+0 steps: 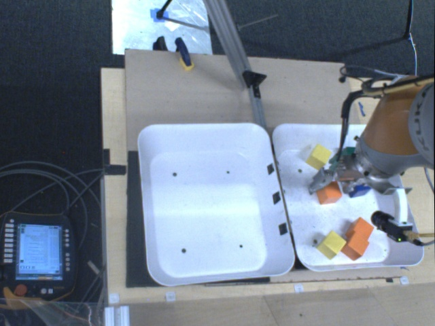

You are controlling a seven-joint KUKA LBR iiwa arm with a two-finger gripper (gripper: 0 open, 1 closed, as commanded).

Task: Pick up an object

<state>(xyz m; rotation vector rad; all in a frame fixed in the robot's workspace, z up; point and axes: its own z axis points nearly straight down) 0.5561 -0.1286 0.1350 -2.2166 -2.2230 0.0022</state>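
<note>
We see the gripper point(331, 182) low in the right bin point(292, 138), mid-right of frame, w/ an orange block point(329, 194) touching its tip; can't tell if it's pinched or just beside. Yellow block point(318, 157) sits up-left of it. Lower right: another yellow block point(332, 244) next to an orange one point(357, 238). Left bin point(146, 148) is center frame on the table point(204, 87).

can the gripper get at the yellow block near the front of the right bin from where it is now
Probably yes: the yellow block lies uncovered, though it touches an orange block, so the gripper has little room on that side.
</note>
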